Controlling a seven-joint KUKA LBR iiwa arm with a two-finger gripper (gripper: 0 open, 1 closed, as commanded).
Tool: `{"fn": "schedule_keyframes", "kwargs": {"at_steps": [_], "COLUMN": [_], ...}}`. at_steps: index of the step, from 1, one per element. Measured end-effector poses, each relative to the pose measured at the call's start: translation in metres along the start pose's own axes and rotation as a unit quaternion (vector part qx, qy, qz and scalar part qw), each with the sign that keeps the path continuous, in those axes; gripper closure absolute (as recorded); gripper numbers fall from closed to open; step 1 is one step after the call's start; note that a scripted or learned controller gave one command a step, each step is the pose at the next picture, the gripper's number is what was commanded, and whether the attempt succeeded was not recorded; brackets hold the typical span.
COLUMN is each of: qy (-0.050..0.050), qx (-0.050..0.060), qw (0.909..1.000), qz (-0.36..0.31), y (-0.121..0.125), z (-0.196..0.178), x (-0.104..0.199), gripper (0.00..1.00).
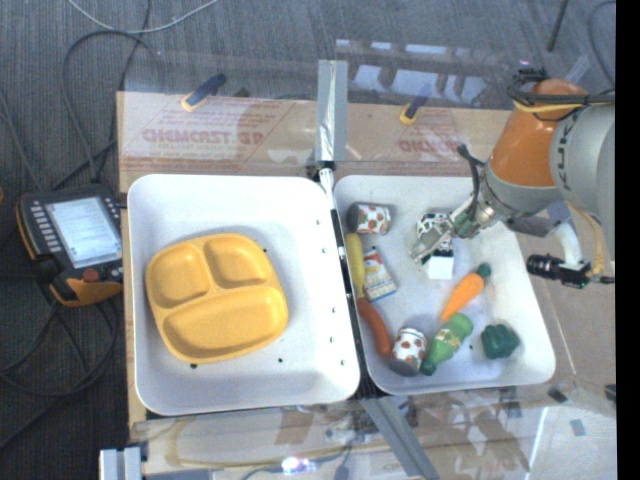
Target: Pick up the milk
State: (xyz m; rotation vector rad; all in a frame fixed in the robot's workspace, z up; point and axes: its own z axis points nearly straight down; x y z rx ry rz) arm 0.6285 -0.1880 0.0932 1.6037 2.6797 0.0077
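A single fixed camera is looking down from above the bench (210,143) at a slight slant, standing far enough back to be taking in both white bins whole. The left bin (150,298) is sitting toward the picture's left, the right bin (530,353) beside it, and the arm (560,158) is reaching in from the right edge. Carpeted floor (200,58) is showing along the top.
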Motion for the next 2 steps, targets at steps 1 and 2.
{"fn": "schedule_keyframes", "kwargs": {"at_steps": [1, 2], "qy": [0.001, 0.006], "qx": [-0.003, 0.008], "qw": [1.0000, 0.9973], "qz": [-0.001, 0.073], "y": [0.003, 0.036], "z": [-0.010, -0.099], "x": [0.002, 0.050], "gripper": [1.00, 1.00]}}
